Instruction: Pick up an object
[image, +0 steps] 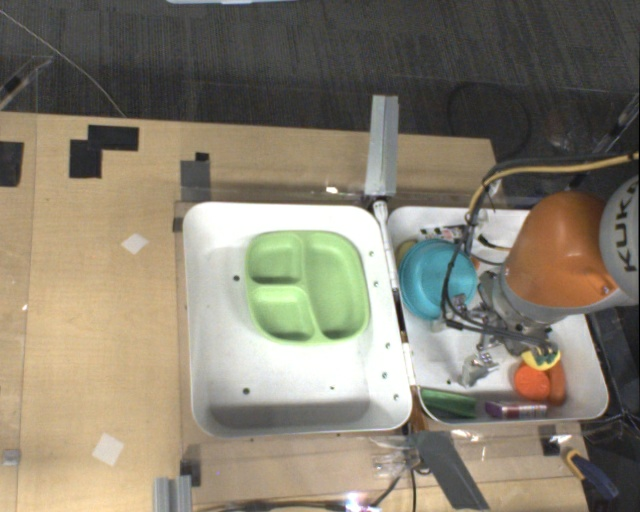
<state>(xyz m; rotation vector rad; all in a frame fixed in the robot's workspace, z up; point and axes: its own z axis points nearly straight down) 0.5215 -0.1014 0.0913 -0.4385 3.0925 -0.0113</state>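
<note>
On the far left you are seeing the wooden tabletop, which is carrying some black marks near its upper edge and two small pale squares.

Moving right, the left white bin is lying on this tabletop. Inside it a green divided tray is resting flat, a little above the middle of the bin, with three compartments facing up. A grey metal post is standing just above the place where the two bins are meeting.

Next you are coming to the right white bin. A blue bowl is lying in its upper left part, tilted on its side, touching the wall near the left bin. Along the lower wall a dark green long object is lying, and just beside it, to the right, a purple marker-like object.

The arm, with its orange band, is reaching over the right bin, and cables are hanging around it. Below the band the tool is pointing down to the bin floor, between the blue bowl and an orange round object which is lying in the lower right corner. A small yellow piece is sitting just above this orange object. The tool is near the orange object but apart from it. Whether the tool is released or clenched, you cannot tell, because it is too small and cluttered here.
</note>
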